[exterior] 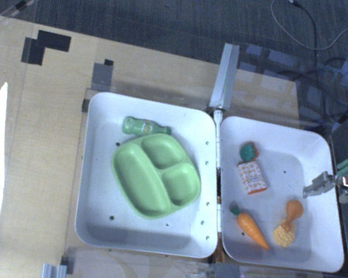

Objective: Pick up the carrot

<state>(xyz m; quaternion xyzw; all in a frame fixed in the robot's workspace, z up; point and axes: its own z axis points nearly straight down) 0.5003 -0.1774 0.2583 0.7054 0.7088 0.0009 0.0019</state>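
You would have found the carrot (pixel 251 228) lying flat in the right bin (pixel 323 256), near its front wall, green top toward the divided green plate (pixel 156 175) in the left bin (pixel 85 213). The gripper (pixel 319 184) hovered at the right bin's far-right edge, well apart from the carrot. Its opening could not be determined.

carrot (pixel 252 227): smooth orange plastic, I read slight sheen | green divided plate (pixel 156 176): matt plastic | bins (pixel 138 235): smooth white plastic, faintly glossy | table (pixel 24 163): pale wood-look, sheeny streaks near left edge | my tool (pixel 320 185): dull grey metal
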